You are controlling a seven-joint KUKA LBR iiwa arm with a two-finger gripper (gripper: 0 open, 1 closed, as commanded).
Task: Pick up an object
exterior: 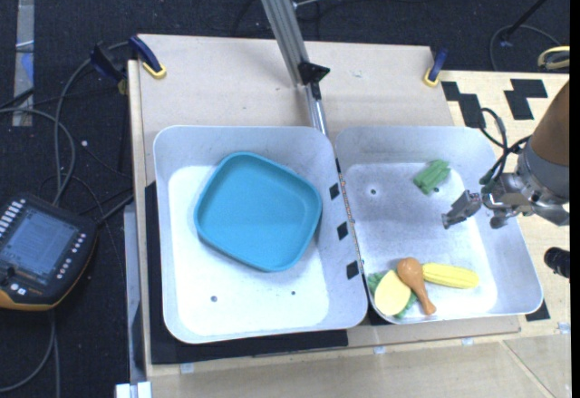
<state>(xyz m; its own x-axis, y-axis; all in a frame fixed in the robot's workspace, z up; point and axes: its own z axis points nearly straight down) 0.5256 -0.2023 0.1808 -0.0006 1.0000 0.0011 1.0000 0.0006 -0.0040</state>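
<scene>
Nearest, a yellow slice [392,294], orange drumstick [413,279] and corn [450,276] crowd the right bin's [507,233] lower corner. Right of centre, the hand [478,210] hovers spread, holding nothing. Better to target the isolated green piece [432,176], descending straight.

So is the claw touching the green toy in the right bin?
Apart. The camera view shows bare white bin floor between the claw and the green toy, which lies up and to the left of the fingertips.

The green piece [432,176] lies near the right bin's [507,233] far edge; yellow corn [450,276], orange drumstick [414,281], and yellow-green fruit [392,294] cluster at its near edge.
</scene>
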